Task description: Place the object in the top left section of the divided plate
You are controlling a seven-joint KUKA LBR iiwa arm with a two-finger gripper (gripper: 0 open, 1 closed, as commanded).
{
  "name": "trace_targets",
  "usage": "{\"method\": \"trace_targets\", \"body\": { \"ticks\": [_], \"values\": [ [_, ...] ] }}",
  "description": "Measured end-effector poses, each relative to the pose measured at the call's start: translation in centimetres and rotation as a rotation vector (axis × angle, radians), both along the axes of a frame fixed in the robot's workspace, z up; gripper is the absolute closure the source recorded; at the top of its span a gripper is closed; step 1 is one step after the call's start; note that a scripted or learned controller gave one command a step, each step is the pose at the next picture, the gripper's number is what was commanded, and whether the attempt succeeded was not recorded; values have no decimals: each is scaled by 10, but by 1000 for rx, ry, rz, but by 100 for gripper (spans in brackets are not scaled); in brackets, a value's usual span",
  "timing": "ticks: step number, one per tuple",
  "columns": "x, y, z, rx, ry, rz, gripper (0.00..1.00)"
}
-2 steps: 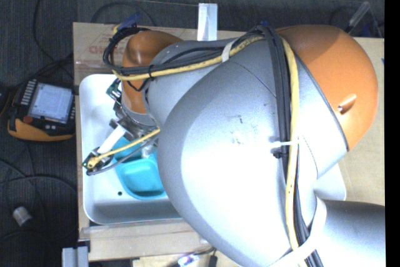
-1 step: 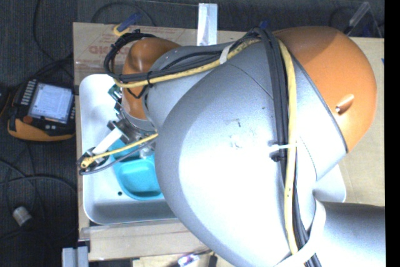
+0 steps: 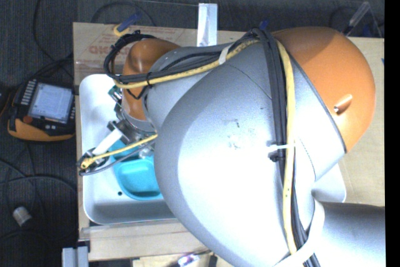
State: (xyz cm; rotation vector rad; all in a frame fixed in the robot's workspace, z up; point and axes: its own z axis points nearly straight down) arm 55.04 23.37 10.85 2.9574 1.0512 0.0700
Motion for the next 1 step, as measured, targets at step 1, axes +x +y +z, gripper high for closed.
{"method": "trace_targets", "body": {
  "ticks": [1],
  "values": [
    [19, -1, 186, -24, 44, 265, 0]
  ]
}}
